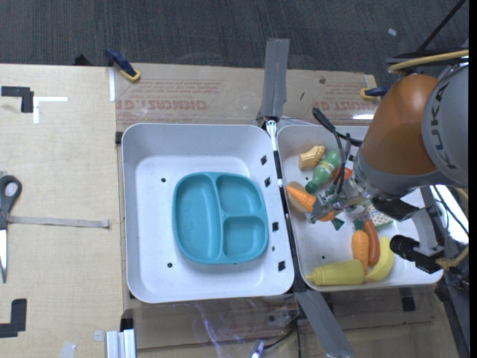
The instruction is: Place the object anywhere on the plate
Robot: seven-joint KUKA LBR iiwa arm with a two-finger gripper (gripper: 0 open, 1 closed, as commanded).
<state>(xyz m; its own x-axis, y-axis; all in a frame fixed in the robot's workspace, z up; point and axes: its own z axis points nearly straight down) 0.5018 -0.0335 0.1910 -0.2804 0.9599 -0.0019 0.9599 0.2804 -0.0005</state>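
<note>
Nothing sits on the teal plate (221,218), well left of the pincer (328,209); I cannot tell its grip. Toy carrot (301,196) just beside it, so all remains

plate (220,218) teal | bins (141,200) white | carrot (300,197) orange (banana (385,263) yellow)

Dark carpet (186,13) beyond wooden bench (52,274)
</note>
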